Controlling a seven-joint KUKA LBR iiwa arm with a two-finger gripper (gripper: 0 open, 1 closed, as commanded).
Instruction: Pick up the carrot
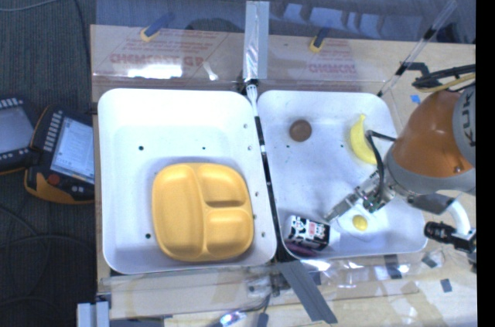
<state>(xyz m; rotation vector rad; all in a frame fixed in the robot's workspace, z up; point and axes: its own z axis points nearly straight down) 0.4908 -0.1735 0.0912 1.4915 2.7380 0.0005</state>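
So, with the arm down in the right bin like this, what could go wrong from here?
1. The gripper sits low beside a small yellow piece, and I can't make out a carrot there, so it may grab the wrong thing.
2. The black-and-white box lies close by, against the bin's front wall; a sweep could knock it.
3. The banana lies next to the arm and could get nudged.

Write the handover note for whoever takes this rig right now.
Claw: low over the front of the right bin, just above a small yellow piece; grip state unclear.
Carrot: I cannot tell where it lies.
Also in that bin: banana, brown ball, carton. A tray sits in the left bin.
Done: nothing visibly lifted.
Left: find and pick the carrot.
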